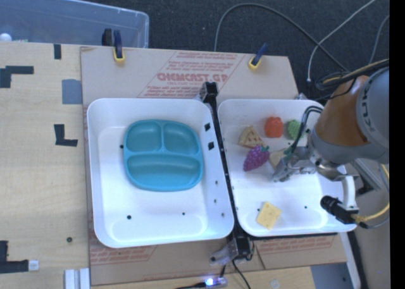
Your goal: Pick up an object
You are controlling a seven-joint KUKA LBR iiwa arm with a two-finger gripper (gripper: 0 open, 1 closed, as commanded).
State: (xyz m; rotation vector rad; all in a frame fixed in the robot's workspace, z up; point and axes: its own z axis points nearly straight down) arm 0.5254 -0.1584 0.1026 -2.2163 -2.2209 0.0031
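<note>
The right bin [297, 221] holds a bunch of purple grapes [255, 157], a tan wedge with holes [250, 136], a red-orange piece [273, 126], a green piece [293, 128] and a yellow cheese block [268, 215]. My gripper [284, 172] hangs low over the bin's middle right, just right of the grapes. A small tan object [276, 158] lies by its fingertips; whether the fingers touch it is unclear. The grey arm with its orange band [338, 123] reaches in from the right.
The left bin [104, 218] holds a blue divided plate [163, 155]. A black divider [218, 155] runs between the bins. Two yellow clamps [118, 54] pin the cardboard at the back. Cables [253, 16] loop behind the bench.
</note>
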